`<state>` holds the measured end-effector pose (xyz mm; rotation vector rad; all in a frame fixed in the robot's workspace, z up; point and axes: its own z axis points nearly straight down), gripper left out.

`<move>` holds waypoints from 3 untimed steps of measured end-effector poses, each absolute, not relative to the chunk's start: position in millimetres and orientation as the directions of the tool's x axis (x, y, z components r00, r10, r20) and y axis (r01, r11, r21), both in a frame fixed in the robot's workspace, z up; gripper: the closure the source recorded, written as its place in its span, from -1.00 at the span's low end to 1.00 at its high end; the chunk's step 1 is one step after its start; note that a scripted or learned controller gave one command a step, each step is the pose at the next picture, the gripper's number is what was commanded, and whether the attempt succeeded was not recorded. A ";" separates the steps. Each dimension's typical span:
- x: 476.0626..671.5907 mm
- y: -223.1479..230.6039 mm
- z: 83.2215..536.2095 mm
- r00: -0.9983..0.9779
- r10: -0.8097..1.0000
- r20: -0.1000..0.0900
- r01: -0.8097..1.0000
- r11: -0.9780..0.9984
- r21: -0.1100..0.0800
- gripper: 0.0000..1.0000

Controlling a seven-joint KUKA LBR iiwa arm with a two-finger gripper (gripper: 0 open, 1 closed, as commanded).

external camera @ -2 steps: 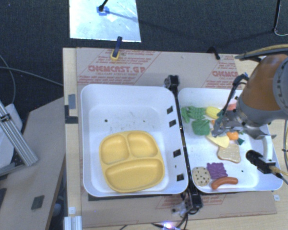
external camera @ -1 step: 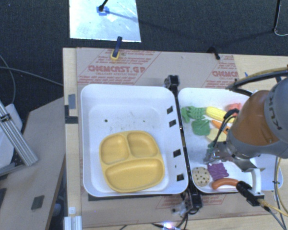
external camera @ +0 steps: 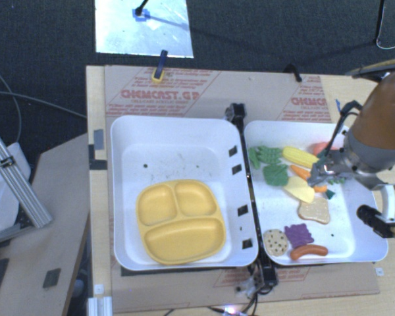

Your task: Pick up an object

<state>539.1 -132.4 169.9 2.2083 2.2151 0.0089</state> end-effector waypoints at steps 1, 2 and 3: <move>484.9 -122.0 81.6 0.001 1.000 0.001 1.000 -0.001 -0.002 1.00; 528.6 -160.2 174.3 -0.003 1.000 -0.006 1.000 0.003 0.013 1.00; 500.6 -144.8 81.0 0.000 1.000 0.001 1.000 0.000 -0.001 1.00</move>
